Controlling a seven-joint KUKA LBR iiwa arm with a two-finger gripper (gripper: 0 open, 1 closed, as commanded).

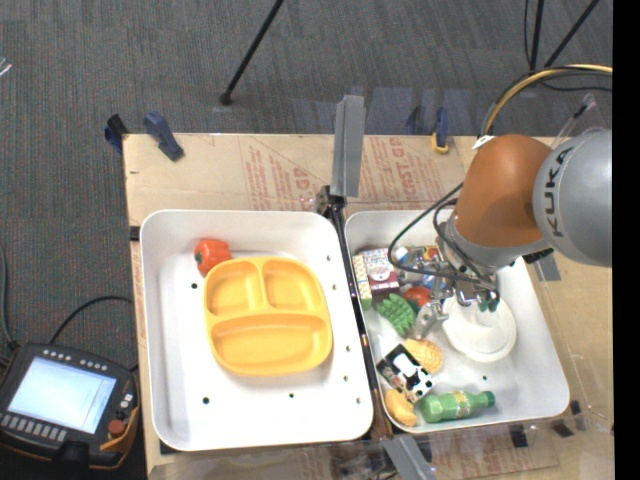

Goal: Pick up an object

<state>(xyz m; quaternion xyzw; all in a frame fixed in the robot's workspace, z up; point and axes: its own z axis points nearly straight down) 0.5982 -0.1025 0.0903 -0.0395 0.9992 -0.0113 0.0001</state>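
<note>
Hovering claw (437,315), green toy (396,313) beside, bottle (455,405) near

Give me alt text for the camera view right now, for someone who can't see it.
A grey arm with an orange band reaches over the right white bin, above a white bowl, green plastic bottle, black-and-white cow toy and small carton. The left white bin holds a yellow divided tray beside a red pepper toy.

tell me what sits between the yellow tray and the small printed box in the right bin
In the camera view, between the yellow tray and the printed box lie only white bin floor and the two bins' adjoining rims.
</note>
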